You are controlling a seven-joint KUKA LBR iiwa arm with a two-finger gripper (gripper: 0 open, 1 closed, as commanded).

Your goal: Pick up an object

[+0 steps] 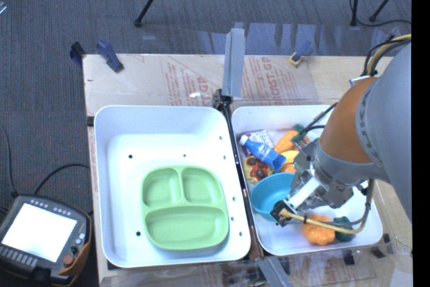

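Objects for picking lie crowded in the right bin (269,119). A blue bowl (269,191) sits against the wall shared with the left bin (114,144), and a blue bottle (263,150) lies on its side just behind it. A speckled red and dark packet (254,169) is between the two, and orange and yellow pieces (287,142) are beside the bottle. An orange toy (318,234) sits near the front wall, with a dark green thing (343,220) just to its right. The grey arm (376,124) with its orange band reaches down over this bin. The claw (310,185) hangs low just beside the bowl's right rim and behind the orange toy. The wrist covers it, so I cannot tell whether it is apart, together or clamped on anything. The left bin holds a green divided plate (185,206), lying flat. Both bins rest on the desk (154,80), and a handheld control screen (40,230) lies on the floor at lower left.
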